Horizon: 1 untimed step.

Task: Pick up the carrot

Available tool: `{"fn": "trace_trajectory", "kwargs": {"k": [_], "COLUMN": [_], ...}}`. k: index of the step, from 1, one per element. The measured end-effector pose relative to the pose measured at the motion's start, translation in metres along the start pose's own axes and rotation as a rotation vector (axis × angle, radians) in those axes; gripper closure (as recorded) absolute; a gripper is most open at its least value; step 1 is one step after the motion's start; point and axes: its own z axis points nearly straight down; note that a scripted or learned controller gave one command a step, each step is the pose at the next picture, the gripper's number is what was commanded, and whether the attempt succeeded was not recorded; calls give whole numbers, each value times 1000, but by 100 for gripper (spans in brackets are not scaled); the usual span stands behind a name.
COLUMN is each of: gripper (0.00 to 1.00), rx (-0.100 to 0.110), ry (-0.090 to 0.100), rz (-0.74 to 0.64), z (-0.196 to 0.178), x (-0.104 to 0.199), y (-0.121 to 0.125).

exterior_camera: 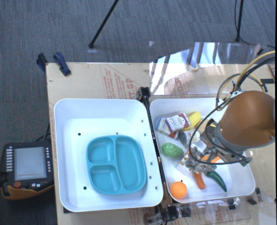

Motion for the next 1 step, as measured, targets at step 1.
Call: {"fn": "trace_trajectory", "kwargs": {"k": [1], "gripper": [100], "rx": [-29], "ry": [44], "rz": [100], "z": [-7], "x": [12], "y": [8]}}
